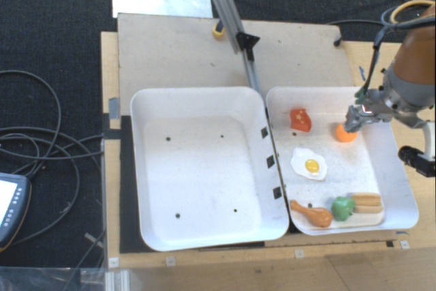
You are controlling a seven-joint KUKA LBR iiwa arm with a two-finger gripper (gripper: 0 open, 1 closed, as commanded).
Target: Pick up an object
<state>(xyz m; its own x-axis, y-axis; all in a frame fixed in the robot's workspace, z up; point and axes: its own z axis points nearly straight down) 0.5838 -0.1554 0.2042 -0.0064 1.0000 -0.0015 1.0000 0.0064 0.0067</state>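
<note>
- Two white bins sit side by side on the bench point(170, 44); the tool point(355, 120) hangs over the right bin point(395, 174), at its far right part.
- Whether the tool is open or closed cannot be told.
- An orange ball point(346, 133) lies just under and in front of the tool, partly covered by it.
- A red piece point(300, 119) lies to the tool's left.
- A fried egg point(310, 165) lies nearer the camera, left of the tool.
- A drumstick point(312, 212), a green piece point(343, 207) and a hot dog point(366, 202) line the bin's near edge, well apart from the tool.
- The left bin point(197, 167) lies far left of the tool.
</note>
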